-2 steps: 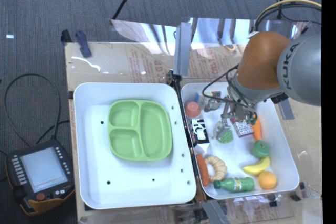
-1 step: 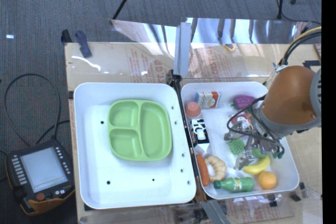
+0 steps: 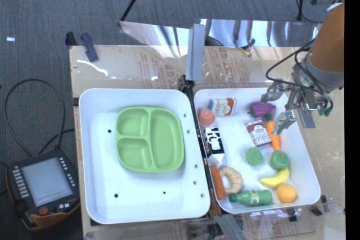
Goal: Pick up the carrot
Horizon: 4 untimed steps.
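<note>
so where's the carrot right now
The small orange carrot lies in the right-hand white bin, near its right side, between the red snack box and the gripper, just above the green pepper.

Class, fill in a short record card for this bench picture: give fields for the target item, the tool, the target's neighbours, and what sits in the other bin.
target: carrot, in the right bin, near its right wall
tool: tool, directly over the carrot's upper end
neighbours: red carton to the carrot's left, green pepper just below it, purple grapes above
left bin: green divided plate
</note>
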Tool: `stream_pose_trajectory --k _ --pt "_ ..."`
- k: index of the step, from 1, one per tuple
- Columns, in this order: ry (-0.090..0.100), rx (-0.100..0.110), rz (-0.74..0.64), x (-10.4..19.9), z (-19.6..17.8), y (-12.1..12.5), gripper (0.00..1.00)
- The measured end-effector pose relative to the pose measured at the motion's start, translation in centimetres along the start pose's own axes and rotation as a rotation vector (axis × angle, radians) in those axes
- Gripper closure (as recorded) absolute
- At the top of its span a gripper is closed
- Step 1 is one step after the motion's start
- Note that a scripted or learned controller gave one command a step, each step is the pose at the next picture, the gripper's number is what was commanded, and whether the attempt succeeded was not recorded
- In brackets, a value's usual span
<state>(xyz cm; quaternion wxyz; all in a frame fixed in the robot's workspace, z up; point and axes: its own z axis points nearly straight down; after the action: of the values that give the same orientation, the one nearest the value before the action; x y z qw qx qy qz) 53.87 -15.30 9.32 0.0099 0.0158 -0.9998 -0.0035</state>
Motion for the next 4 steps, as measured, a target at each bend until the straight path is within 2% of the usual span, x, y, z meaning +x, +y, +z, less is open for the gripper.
stream_pose_trajectory --k 1,2,3,4 --pt "-0.024 0.006 0.034 -6.2 -12.6 -2.1 1.00" --pt "-0.027 0.005 0.035 -6.3 -13.7 -2.1 1.00" --pt "-0.024 0.005 0.039 -9.6 -14.5 -0.7 1.00" --pt "-0.025 0.006 0.072 -8.1 -17.6 -6.1 1.00"
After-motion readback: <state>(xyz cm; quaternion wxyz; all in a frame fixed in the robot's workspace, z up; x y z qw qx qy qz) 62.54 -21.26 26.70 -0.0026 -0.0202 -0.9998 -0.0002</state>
